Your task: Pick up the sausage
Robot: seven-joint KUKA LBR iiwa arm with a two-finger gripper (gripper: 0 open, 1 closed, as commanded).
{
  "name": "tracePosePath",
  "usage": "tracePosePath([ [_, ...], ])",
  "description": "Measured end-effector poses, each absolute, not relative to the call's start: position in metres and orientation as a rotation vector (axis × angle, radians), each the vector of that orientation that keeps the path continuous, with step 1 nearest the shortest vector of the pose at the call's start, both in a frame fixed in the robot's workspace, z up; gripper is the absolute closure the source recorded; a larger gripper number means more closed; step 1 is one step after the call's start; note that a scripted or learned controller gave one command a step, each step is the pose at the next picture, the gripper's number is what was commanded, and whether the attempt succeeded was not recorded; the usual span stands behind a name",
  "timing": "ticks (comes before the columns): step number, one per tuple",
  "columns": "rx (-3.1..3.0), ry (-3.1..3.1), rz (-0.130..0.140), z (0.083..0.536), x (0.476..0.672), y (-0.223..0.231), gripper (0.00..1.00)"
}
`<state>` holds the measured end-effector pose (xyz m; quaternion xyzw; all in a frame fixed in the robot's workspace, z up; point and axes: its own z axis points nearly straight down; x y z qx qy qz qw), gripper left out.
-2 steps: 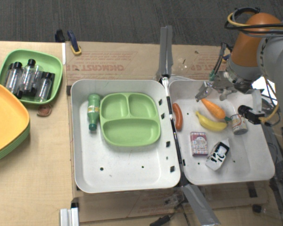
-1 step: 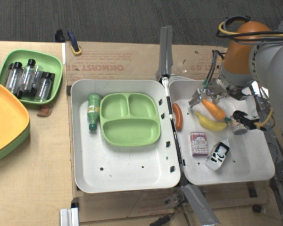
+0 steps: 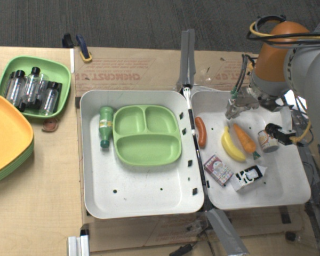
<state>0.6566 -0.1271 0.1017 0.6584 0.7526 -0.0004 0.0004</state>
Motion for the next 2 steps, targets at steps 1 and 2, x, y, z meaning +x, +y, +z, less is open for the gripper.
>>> tracePosePath([
  [1,1.802,2.572,0.000,0.111,0.614,-0.168,1.00],
  [2,1.858,2.533,0.000,0.092,0.587,-0.146,1.00],
])
